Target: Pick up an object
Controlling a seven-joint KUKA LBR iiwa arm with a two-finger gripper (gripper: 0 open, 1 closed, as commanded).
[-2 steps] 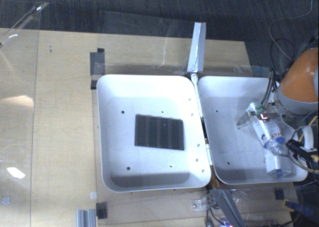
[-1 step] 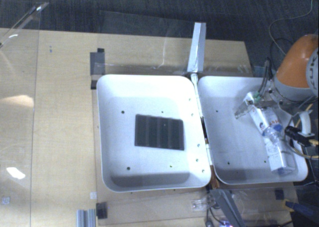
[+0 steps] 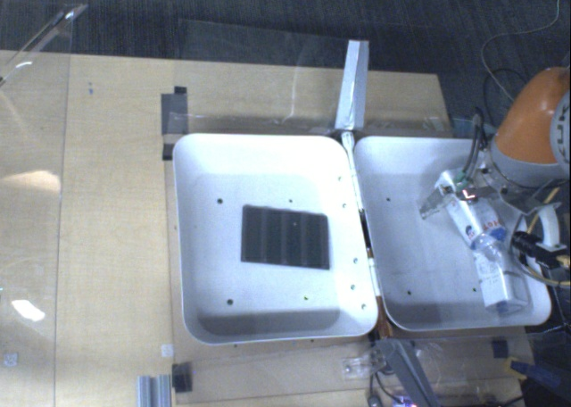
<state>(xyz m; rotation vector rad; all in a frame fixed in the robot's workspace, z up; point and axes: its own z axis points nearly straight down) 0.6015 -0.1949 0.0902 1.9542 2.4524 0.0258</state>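
A clear plastic bottle (image 3: 486, 253) lies on its side in the right bin (image 3: 401, 236), near that bin's right wall. It runs at a slant from upper left to lower right, with a bluish patch about midway along it and its lower end close to the bin's near right corner. It looks see-through against the white floor, so its exact outline is hard to trace.

The gripper (image 3: 446, 193) hangs over the same bin, just beside the bottle's upper end, up and to the left of most of its length. Pale finger parts point down-left toward the bin floor. Whether they touch the bottle, and whether they are spread or pressed together, I cannot tell from this slant.

Above the gripper the arm (image 3: 535, 137) comes in from the right, its orange band (image 3: 526, 115) over the bin's far right corner. Dark cables (image 3: 540, 253) loop beside the bin's right edge.

The left bin (image 3: 205, 218) sits touching the right one along a shared middle edge. A dark ribbed rectangular mat (image 3: 285, 237) lies flat near its centre. Both bins rest on a pale wooden bench (image 3: 98, 218).
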